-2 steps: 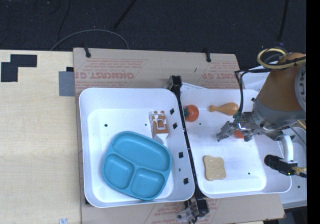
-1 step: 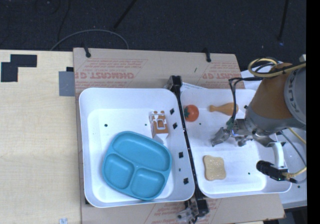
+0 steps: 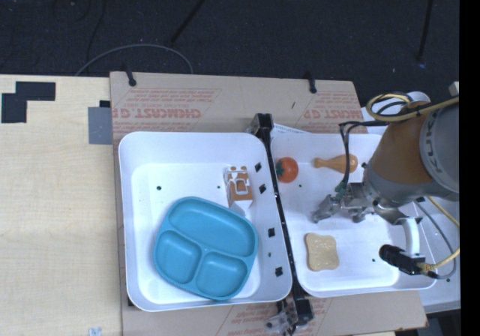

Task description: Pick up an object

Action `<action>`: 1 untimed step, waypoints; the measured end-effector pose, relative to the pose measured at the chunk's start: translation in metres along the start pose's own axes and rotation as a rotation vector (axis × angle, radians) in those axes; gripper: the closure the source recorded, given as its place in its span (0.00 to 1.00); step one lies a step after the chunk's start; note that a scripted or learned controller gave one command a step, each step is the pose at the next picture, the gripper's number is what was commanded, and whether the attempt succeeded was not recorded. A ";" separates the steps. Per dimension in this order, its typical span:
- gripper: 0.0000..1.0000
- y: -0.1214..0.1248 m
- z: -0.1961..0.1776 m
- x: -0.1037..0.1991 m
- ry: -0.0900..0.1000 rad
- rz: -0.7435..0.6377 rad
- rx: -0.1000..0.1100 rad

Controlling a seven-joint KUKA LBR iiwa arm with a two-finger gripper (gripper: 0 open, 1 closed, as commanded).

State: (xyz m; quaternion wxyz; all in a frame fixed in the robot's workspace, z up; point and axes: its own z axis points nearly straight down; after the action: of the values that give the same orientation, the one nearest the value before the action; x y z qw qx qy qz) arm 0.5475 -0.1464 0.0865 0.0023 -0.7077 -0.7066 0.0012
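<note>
Right white bin [image 3: 352,282], gripper [image 3: 324,212] low between tomato [image 3: 286,169] and toast [image 3: 322,251], grip state unclear, drumstick [image 3: 335,163] partly behind arm.

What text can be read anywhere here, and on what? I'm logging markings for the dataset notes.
Red print on the cardboard sheet behind the bins, upside down in this view: reads roughly "CHEMCST.GP", uncertain.
A second red print on the same sheet, further right: too blurred to read.
Red print at the sheet's near edge: too blurred to read.

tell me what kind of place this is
Probably a robotics lab's grasping test bench: two white bins side by side on cardboard, toy items like a blue divided plate and tomato, and loose cables behind.
</note>
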 end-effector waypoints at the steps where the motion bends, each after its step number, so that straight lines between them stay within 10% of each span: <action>1: 1.00 0.000 -0.012 -0.001 0.000 0.003 -0.001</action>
State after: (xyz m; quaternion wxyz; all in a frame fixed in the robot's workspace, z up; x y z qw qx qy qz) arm 0.5478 -0.1475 0.0983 0.0017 -0.7088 -0.7054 0.0009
